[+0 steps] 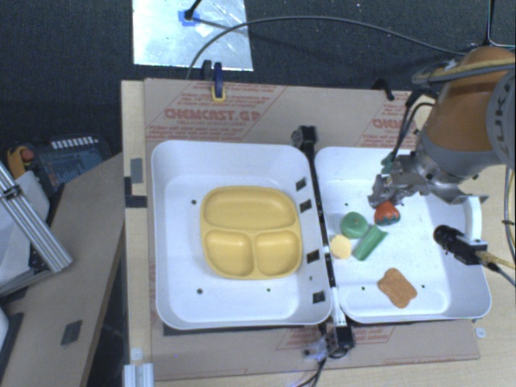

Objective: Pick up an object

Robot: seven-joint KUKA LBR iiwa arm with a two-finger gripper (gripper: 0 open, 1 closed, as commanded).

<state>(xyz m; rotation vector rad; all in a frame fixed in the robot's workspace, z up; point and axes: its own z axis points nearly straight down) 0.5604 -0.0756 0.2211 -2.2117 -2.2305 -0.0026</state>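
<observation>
One gripper above red object

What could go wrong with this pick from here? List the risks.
1. The gripper is right over the red-orange object, which looks small and rounded; it may slip out as the fingers close.
2. The green round piece, green cylinder and pale yellow piece lie packed just beside it, so a slightly off descent could knock them or catch the wrong one.
3. From this angle the wrist hides the fingers, so a missed grasp would be hard to spot.
</observation>
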